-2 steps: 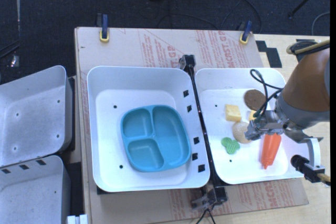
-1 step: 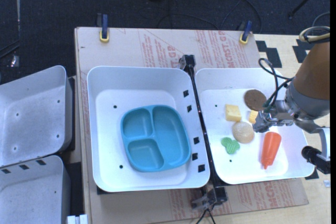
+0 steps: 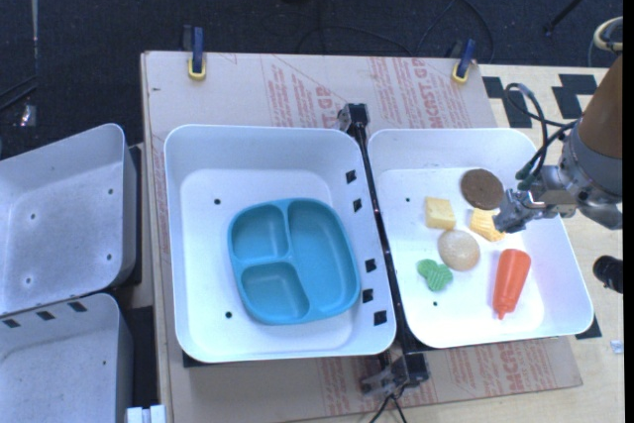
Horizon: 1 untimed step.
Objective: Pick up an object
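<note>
The right bin (image 3: 555,312) holds several toy foods: a brown round cookie (image 3: 481,187), a yellow cheese cube (image 3: 440,212), a yellow ridged piece (image 3: 484,225), a beige round bun (image 3: 459,251), a green broccoli-like piece (image 3: 434,274) and an orange carrot (image 3: 510,280). My gripper (image 3: 512,213) reaches in from the right and hovers at the right edge of the yellow ridged piece, just above the carrot's top. Nothing can be made out between its fingers.
The left bin (image 3: 198,213) holds a blue three-compartment tray (image 3: 293,260). A black divider strip (image 3: 371,213) runs between the bins. Two spare white bins (image 3: 59,213) lie off the bench at left. Cables trail over the bench's back right corner.
</note>
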Each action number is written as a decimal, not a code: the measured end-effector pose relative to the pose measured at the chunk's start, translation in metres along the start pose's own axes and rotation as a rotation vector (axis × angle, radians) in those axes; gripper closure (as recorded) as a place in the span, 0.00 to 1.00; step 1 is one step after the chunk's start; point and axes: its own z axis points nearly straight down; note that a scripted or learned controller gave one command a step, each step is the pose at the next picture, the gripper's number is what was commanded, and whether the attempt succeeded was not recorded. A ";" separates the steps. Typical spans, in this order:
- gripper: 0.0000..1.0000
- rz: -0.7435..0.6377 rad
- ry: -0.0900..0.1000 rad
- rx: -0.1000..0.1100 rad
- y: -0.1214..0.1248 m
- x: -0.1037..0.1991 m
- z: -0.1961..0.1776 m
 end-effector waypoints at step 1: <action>1.00 -0.004 0.004 0.008 0.009 0.051 0.015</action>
